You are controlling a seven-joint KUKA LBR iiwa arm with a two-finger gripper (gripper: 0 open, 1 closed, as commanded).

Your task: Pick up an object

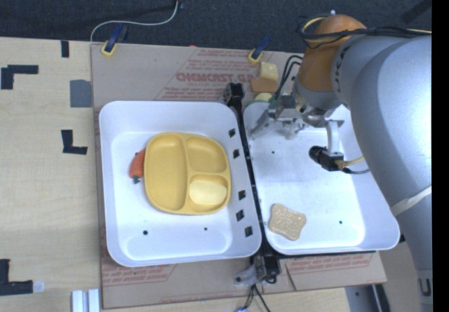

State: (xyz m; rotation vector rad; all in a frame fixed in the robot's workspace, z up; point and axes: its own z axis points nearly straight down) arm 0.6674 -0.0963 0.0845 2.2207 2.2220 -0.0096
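Observation:
My gripper point(278, 118) hangs low over the far-left corner of the right bin point(351, 198), below the arm's orange band point(324, 51). A tan slice of toast point(287, 221) lies flat near the front-left of that bin, well apart from the gripper. In the left bin point(119, 163) sits a yellow divided plate point(175, 163) with a pale yellow lump point(208, 192) in its lower right compartment. A red-orange object point(137, 164) pokes out from under the plate's left edge, mostly hidden.
A tan block point(266, 77) and a small pale green thing point(262, 98) sit just beyond the bins' far edge, close to the gripper. A black divider point(243, 163) runs between the bins. The grey arm point(393, 114) covers the right bin's right side.

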